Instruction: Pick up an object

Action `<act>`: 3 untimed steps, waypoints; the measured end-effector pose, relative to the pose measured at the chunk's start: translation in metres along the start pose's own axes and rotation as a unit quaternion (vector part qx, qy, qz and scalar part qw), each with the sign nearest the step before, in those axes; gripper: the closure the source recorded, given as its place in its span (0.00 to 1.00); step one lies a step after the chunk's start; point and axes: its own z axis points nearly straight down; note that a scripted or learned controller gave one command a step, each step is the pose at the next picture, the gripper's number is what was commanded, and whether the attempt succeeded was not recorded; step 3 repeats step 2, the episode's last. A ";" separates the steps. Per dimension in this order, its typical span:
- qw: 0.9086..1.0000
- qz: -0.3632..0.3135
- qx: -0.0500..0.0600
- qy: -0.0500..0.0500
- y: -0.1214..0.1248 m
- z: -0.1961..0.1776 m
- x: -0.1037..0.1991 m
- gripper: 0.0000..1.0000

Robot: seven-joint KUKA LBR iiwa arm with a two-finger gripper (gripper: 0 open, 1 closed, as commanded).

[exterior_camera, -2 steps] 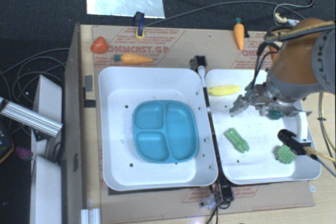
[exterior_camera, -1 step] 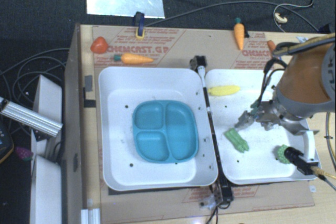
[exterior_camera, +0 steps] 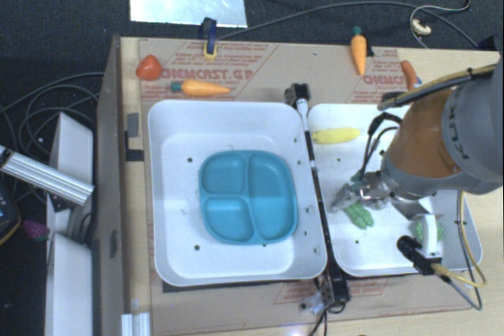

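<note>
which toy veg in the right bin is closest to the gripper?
The green toy vegetable, lying right beside the gripper near the bin's middle. The yellow banana-shaped piece sits apart near the far edge, and a green-and-white piece lies on the arm's other side.

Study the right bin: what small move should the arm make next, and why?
Probably ease the gripper slightly down onto the green object just below it in the right bin, since nothing visibly sits in its grasp yet.
</note>
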 end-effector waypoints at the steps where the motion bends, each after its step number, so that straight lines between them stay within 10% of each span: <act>1: 1.000 -0.001 -0.001 0.000 0.000 -0.010 0.000 1.00; 2: 1.000 -0.002 -0.001 0.001 0.046 -0.101 0.070 1.00; 3: 1.000 -0.002 -0.001 0.001 0.046 -0.101 0.070 1.00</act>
